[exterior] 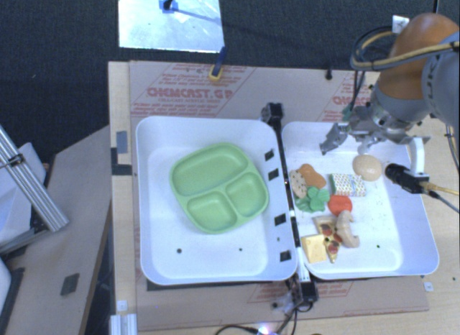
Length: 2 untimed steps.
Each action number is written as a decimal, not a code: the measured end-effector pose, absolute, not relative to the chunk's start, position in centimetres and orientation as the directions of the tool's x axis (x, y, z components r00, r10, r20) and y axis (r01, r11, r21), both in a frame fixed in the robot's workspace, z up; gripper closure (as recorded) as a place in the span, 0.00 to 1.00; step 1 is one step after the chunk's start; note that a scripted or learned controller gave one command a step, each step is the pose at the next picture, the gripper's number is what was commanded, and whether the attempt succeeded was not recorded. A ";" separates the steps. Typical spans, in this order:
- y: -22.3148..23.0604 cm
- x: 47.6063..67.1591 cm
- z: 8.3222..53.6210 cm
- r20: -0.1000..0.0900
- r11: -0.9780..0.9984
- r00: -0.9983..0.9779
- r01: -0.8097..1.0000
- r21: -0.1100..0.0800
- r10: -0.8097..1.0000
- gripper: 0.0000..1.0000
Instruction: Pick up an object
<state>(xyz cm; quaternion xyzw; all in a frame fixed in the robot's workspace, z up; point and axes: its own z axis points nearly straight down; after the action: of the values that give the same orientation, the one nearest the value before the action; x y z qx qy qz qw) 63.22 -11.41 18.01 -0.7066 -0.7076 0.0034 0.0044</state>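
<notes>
The right bin holds a cluster of toy food. A beige egg-like ball lies at its upper right, with a patterned block below it. Further left sit a brown bread piece, a green leafy piece, a red piece, a tan peanut-shaped piece, a pizza slice and a yellow cheese block. My gripper hangs over the back of the right bin, just above and left of the egg. Nothing shows between its fingers.
The left bin holds a green divided plate. A black divider strip runs between the bins. A black cable connector hangs over the right bin's right side. A foil sheet lies beyond the bench.
</notes>
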 end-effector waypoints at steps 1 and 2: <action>-11.4 63.5 18.6 0.000 0.003 -0.003 1.000 0.000 1.000 0.00; -10.5 63.6 13.9 0.001 0.006 -0.006 1.000 -0.004 1.000 0.00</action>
<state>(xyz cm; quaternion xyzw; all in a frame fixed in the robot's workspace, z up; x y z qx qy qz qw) 63.60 -10.51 13.90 -0.7049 -0.7094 0.0011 0.0017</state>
